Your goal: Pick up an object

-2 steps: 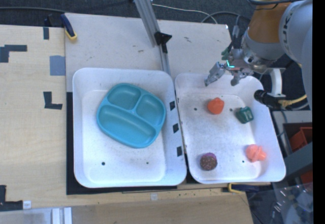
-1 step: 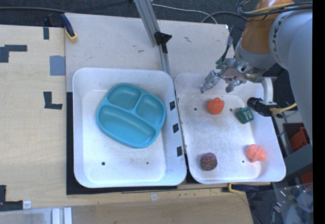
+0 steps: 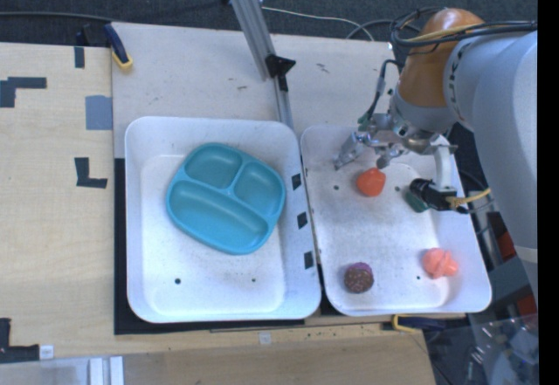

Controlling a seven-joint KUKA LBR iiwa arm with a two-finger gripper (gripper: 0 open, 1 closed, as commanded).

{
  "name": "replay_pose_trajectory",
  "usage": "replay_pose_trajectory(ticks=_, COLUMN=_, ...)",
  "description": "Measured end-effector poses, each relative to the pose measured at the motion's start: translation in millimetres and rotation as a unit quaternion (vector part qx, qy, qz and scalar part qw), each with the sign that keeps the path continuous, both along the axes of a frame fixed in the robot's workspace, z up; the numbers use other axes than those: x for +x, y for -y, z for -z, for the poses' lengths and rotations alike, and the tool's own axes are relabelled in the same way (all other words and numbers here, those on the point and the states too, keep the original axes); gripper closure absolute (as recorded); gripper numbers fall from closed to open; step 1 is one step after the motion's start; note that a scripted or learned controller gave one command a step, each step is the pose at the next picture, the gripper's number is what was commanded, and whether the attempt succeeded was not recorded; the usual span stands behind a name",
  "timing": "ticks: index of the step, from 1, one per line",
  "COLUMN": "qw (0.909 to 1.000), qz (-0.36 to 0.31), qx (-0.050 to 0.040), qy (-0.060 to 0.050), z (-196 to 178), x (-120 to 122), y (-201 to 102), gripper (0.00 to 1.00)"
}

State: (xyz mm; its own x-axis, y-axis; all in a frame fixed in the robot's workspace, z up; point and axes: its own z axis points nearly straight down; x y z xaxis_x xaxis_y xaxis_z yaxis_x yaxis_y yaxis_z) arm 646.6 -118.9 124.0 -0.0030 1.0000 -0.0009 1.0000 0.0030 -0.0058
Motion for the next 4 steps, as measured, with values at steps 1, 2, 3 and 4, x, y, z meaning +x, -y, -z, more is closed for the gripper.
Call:
replay_pose_trajectory(ticks=1, qw=1.0, qz=0.0, qx=-0.0005, qy=0.002, z=38, x=-1, y=-1, gripper=0.0)
replay_pose_trajectory(ticks=2, qw=1.0, qz=-0.001, qx=-0.0001, qy=0.002, z=26, x=0, y=-2, gripper=1.0)
replay_pose_trajectory(ticks=3, qw=1.0, qz=0.0, qx=0.0, qy=0.006, z=-38, x=5, y=-2, gripper=1.0)
replay_pose_trajectory(ticks=4, qw=1.0, qz=0.0, qx=0.0, qy=0.006, z=-98, x=15, y=-3, gripper=1.0)
